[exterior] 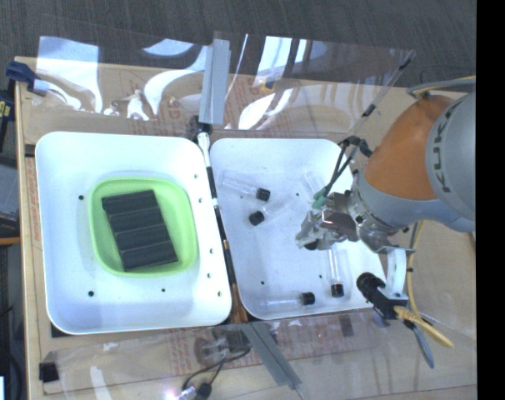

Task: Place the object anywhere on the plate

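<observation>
Hovering over the right bin (236, 248) at 3 o'clock, the gripper (317, 232) has an indeterminate jaw state. Capped clear vials (251, 193) lie loose there; green plate (182, 223), at 9 o'clock, carries a black block (137, 227). Placement remains outstanding.

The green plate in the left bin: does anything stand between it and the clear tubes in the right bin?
Yes. The raised rims where the two bins meet run between the tubes, such as the black-capped one, and the green plate. A dark ribbed block also lies on the plate, leaving bare green only around its edge. The gripper hangs over the right bin.
</observation>
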Robot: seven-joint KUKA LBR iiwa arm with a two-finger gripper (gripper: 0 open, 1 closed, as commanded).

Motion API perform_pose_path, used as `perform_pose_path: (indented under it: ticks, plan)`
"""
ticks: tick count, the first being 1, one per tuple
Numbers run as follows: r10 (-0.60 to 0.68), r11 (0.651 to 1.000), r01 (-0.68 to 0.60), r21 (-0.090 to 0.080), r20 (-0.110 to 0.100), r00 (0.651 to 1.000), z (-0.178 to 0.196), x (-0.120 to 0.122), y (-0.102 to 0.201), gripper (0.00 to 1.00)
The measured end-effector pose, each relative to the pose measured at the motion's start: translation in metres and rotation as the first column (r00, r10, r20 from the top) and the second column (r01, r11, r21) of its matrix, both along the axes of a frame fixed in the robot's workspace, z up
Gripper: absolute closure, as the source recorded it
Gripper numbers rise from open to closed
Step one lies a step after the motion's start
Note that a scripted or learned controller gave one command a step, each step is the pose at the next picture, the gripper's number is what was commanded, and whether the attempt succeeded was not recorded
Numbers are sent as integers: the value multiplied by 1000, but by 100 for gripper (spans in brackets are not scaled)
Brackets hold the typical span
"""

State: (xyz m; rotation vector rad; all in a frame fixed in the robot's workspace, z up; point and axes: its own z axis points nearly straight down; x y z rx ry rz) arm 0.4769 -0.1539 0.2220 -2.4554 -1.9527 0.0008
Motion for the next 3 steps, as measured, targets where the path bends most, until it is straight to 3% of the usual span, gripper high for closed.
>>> perform_pose_path:
  ticks: [1,2,3]
  plan:
    - [110,994,-110,-2,-2,994,-32,-1,89,100]
    - [139,990,-139,-1,-2,990,-32,41,150,100]
    - [138,990,-138,-1,-2,990,-32,41,150,0]
